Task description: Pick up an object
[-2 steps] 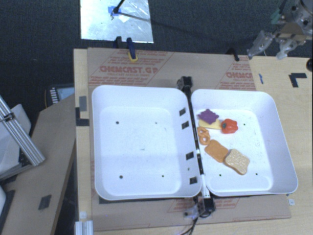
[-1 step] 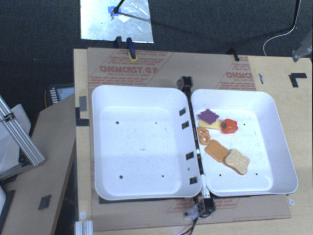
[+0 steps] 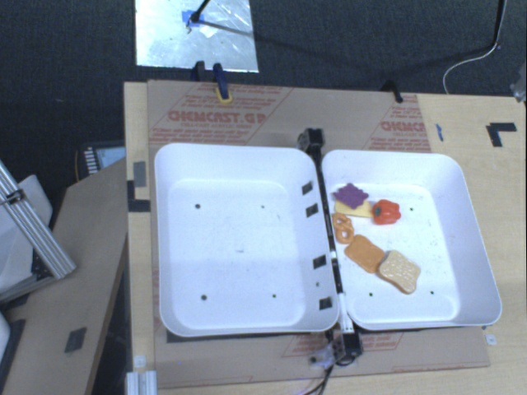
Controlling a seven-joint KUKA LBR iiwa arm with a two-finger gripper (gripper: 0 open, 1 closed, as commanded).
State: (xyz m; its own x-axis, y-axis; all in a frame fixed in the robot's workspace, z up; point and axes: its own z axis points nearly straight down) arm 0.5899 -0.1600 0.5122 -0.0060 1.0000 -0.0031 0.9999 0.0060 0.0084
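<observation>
The right bin (image 3: 461,245) holds a cluster of toy foods near its left side. A purple piece (image 3: 352,194) lies at the top of the cluster, with a yellow slab (image 3: 359,208) just under it. A red pepper (image 3: 385,211) sits to their right. Below them lie a small pretzel-like ring (image 3: 342,229), an orange-brown cracker (image 3: 365,253) and a tan slice of bread (image 3: 399,271), which touch each other.
The left bin (image 3: 239,237) adjoins the right one along a black hinged divider (image 3: 323,229). Both rest on a cardboard sheet (image 3: 272,109) on the bench. A shiny metal plate (image 3: 196,23) lies at the back, and an aluminium frame (image 3: 33,229) stands at the far left.
</observation>
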